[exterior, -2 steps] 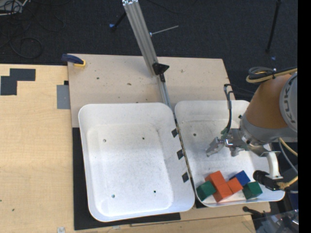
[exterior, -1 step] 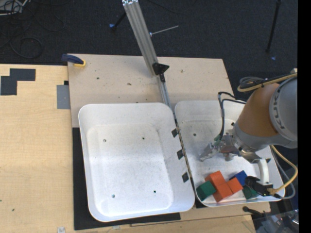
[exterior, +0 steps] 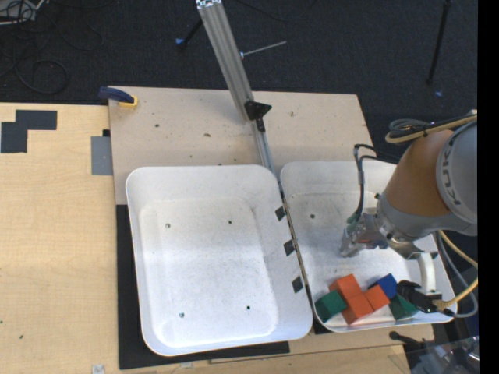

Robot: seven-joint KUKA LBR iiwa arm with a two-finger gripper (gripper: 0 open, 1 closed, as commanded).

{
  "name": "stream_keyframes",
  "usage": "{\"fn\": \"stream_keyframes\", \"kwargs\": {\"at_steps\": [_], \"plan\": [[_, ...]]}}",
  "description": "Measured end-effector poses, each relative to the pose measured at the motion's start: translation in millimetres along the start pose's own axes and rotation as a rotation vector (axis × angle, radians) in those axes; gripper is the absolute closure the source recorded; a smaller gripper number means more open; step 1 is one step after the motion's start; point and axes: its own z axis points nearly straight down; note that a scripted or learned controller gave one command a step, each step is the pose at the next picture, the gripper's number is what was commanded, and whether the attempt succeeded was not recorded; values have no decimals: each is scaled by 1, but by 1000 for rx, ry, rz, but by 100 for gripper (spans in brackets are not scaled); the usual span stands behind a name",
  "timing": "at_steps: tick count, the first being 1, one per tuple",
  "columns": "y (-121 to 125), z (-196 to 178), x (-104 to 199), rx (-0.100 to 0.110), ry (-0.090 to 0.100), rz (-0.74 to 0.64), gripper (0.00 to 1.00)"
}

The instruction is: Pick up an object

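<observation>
Several small blocks [exterior: 360,296] crowd the right bin's [exterior: 327,185] lower corner; I judge them light, rigid, best gripped across flat faces. Above them, the gripper [exterior: 351,244]: jaw state indiscernible.

You look down on a pale wooden bench [exterior: 312,123] that fills the middle of the view, its top speckled with small dark holes. Toward nine o'clock a lighter wood-grain board [exterior: 54,232] carries black and grey patches. From ten to two o'clock the floor [exterior: 351,37] is dark carpet, with loose cables [exterior: 27,6] at ten o'clock. Light falls evenly, without hard shadows.
</observation>
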Motion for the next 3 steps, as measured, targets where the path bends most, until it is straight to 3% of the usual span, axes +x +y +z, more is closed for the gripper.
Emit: {"fn": "stream_keyframes", "kwargs": {"at_steps": [2, 3], "plan": [[-7, -101, 4, -5, -4, -10, 100], [8, -99, 62, -1, -1, -16, 100]]}}
